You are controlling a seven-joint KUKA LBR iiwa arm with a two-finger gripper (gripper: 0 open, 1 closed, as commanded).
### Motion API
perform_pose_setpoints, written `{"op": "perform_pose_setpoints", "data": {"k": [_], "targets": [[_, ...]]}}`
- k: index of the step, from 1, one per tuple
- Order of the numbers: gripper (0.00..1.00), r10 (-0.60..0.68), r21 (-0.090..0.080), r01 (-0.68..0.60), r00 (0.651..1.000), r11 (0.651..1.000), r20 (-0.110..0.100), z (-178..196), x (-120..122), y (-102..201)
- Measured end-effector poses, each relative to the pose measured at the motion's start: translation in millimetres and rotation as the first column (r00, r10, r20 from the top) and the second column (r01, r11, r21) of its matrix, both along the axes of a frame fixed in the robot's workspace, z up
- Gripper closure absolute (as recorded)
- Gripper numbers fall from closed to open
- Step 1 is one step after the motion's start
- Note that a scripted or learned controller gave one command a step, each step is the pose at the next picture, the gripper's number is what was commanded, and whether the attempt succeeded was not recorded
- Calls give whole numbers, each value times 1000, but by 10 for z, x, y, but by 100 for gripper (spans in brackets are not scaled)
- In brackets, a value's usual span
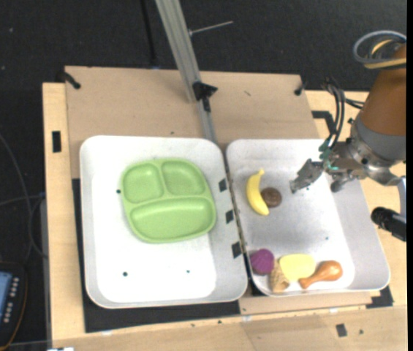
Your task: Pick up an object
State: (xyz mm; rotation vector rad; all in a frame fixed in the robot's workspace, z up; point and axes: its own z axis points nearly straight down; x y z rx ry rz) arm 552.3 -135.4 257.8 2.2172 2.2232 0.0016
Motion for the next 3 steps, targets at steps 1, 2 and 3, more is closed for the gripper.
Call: {"op": "perform_pose_setpoints", "data": {"k": [1, 2, 3], "targets": [[0, -1, 0, 1, 1000, 1000, 0, 1, 0, -1], [0, -3, -1, 3, 1000, 1000, -5, -433, -21, -57], [0, -3, 0, 3, 1000, 1000, -7, -1056, -52, -19]]}}
